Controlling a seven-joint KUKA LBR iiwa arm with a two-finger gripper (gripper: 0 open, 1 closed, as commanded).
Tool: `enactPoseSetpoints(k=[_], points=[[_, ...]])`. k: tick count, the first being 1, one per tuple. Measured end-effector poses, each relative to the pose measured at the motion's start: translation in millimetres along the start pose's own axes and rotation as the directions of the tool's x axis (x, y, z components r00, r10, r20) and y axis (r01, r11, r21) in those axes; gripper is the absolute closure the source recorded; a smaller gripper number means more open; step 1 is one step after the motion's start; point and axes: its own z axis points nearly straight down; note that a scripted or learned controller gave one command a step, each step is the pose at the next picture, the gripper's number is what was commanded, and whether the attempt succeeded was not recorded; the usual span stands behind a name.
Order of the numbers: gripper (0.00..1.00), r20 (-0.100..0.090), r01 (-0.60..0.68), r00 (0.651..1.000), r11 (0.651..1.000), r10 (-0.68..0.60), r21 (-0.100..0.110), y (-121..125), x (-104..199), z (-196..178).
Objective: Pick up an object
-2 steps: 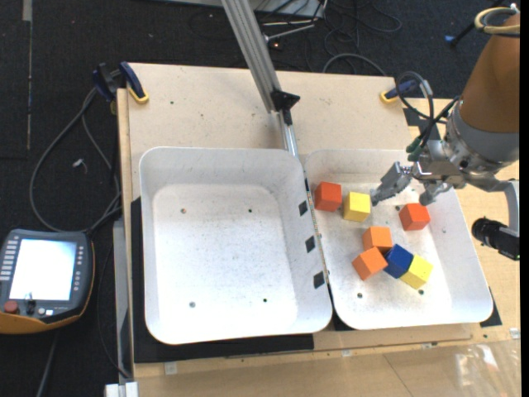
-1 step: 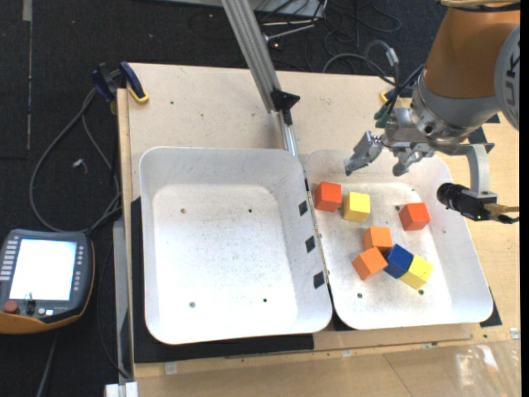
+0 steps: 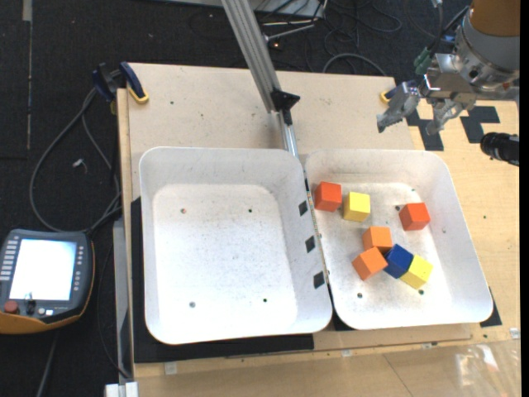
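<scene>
The claw [image 3: 417,106] hangs above the surface [image 3: 207,106], up past the far rim of the right bin [image 3: 463,304], near the view's upper right. Nothing sits between its fingers; they look spread apart, so I'd call it open w/ no load — prob. parked high to keep the camera's sight of the bins free, though that's a guess.

All the pickable stuff is in the right bin, 7 blocks total:
- orange — 3: one [image 3: 329,195] near the divider, two more [image 3: 378,238] and [image 3: 369,262] mid-bin, touching each other.
- red-orange — 1 [image 3: 414,215], alone toward the right wall.
- yellow — 2: one [image 3: 357,206] just beside the first orange block, the other [image 3: 418,270] at the near end of the cluster.
- blue — 1 [image 3: 398,260], wedged between the lower orange block and the lower yellow one.

Left bin [image 3: 165,180] has only speckles on its floor. 2 bins, side by side, rims meeting at the middle.

Why it matters: the blue/orange/yellow cluster is packed tight, so little room for fingers there. The lone red-orange block stands apart from the rest & looks the easiest target. No grasp begun yet, by my read.

A metal rail [image 3: 252,44] slants in from the top toward the bins' junction; a teach pendant [image 3: 41,279] lies off the surface at left.
</scene>
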Motion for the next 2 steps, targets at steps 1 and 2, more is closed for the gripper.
enactPoseSetpoints(k=[1,2], points=[[0.0,-0.002,0.006,1.0,1.0,-0.006,0.0,42,15,-79],[0.0,-0.002,-0.005,1.0,1.0,0.005,0.02,35,-54,29]])
